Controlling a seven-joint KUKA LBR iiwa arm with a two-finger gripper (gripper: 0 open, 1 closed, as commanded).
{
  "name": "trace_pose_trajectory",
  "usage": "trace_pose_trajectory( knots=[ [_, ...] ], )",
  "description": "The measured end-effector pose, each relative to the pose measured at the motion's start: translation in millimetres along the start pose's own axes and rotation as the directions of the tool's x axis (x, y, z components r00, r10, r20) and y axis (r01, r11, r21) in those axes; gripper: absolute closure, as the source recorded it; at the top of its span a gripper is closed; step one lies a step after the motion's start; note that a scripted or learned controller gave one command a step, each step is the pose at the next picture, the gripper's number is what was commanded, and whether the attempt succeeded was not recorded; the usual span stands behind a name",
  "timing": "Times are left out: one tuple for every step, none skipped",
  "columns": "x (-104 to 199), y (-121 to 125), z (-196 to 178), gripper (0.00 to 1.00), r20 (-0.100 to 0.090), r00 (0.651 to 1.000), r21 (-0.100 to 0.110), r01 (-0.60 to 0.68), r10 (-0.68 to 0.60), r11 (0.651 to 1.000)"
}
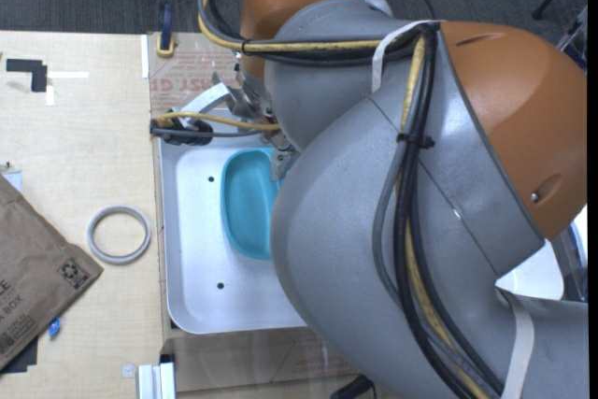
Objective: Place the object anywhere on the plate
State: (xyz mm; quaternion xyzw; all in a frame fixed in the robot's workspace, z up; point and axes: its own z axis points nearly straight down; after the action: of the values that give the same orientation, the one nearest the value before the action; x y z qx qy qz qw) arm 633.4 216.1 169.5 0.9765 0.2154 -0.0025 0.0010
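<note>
The grey arm (374,201) with its orange caps took up most of the right and centre of the frame, bent over the bench and hiding much of what lay under it. Black and yellow cables (411,135) ran along its body and looped round the orange cap at the upper centre.

The white bin (192,294) showed in the lower centre, its right part covered by the arm. In it lay the teal plate (245,201), oval from this angle, flat on the bin floor near the bin's upper middle, its right edge hidden behind the arm. The plate's visible surface was bare. Which object was to be placed could not be told.

The gripper (250,98) was just above the plate in the frame, at the bin's upper edge, seen as bare metal parts poking out from under the arm; whether it was open or closed could not be told, nor whether it held anything. A black-tipped cable end (182,131) stuck out to the left of it, over the bin's upper left corner.

Left of the bin the pale wooden bench (75,135) bore a grey ring (119,233), lying flat and well apart from the bin. A brown cardboard box (33,280) lay tilted at the lower left corner, near the ring but not touching it. A black L-shaped mark (28,70) sat at the upper left, and a blue clamp (166,28) stood at the bench's top edge, above the bin
</note>
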Motion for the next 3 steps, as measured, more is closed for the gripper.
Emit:
trace_pose_trajectory(
  knots=[
    [-7, 0, -51, 0.00, -0.001, 0.983, -0.001, -0.185, 0.185, 0.983],
    [-9, 25, -6, 0.00, 0.001, 0.972, -0.001, -0.235, 0.235, 0.972],
    [-10, 28, -12, 1.00, 0.006, 0.971, -0.003, -0.240, 0.240, 0.971]
  ],
)
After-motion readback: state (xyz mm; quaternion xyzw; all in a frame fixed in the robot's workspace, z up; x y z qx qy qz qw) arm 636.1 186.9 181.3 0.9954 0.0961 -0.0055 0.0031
